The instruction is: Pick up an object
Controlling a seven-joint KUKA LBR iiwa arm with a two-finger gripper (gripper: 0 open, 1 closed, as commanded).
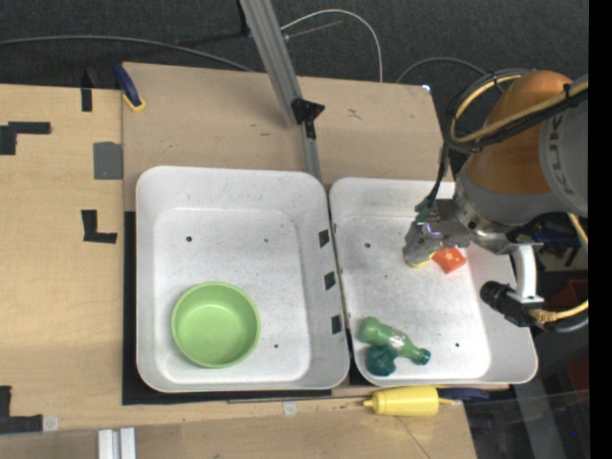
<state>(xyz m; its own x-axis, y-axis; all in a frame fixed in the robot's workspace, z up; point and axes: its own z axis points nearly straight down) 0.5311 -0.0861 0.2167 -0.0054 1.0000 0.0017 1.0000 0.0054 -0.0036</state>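
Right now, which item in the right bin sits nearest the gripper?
The small orange object, right beside the gripper; the green bottle-shaped toy lies far off, by the bin's front edge.

A metal pole (pixel 274 51) slants across the tan bench (pixel 210 113), its foot at the seam between the two white bins (pixel 153 199) — thin cables (pixel 335 17) loop behind it — black tape marks (pixel 94 226) lie at left

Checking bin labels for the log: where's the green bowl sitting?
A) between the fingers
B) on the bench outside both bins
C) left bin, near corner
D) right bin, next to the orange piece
C: the green bowl rests on the floor of the left bin, in its near left corner, far from the gripper over the right bin.
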